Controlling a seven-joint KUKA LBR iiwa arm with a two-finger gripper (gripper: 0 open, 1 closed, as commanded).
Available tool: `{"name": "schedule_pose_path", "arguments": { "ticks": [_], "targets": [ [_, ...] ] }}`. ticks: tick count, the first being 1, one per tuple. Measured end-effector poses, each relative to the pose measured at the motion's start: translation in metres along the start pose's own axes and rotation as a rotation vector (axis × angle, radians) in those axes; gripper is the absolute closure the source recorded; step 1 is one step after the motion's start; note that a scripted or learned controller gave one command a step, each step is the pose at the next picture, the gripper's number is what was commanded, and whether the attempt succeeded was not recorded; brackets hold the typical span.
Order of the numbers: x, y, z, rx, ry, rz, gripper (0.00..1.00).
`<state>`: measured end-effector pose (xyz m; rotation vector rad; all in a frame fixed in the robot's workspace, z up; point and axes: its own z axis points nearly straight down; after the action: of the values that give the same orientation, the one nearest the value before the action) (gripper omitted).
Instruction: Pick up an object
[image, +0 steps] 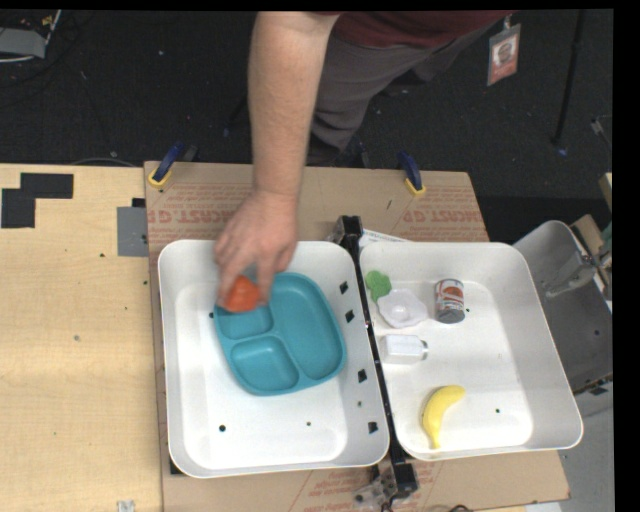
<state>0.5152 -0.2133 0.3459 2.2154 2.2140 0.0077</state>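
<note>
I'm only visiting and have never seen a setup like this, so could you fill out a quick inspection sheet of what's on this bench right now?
Surface: two shallow white bins side by side, left bin and right bin, on a cardboard sheet clamped to the bench.
Job's things: teal divided tray in the left bin; a person's hand reaches in, fingers on an orange object at the tray's upper left corner. Right bin: banana, small can, green object, white objects.
Clutter: nothing seen.
Grippers: nothing seen.
Cables: dark cables on the floor, upper left.
Surroundings: person standing behind the bench, badge hanging.
</note>
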Motion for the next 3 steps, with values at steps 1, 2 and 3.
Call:
{"name": "schedule_pose_path", "arguments": {
  "ticks": [1, 2, 3],
  "targets": [
    [0.001, -0.001, -0.004, 0.011, 0.003, -0.001, 1.0],
    [0.046, -0.039, -0.095, 0.001, 0.002, -0.003, 1.0],
    [0.046, -0.038, -0.09, 0.011, 0.003, -0.002, 0.0]
  ]
}}
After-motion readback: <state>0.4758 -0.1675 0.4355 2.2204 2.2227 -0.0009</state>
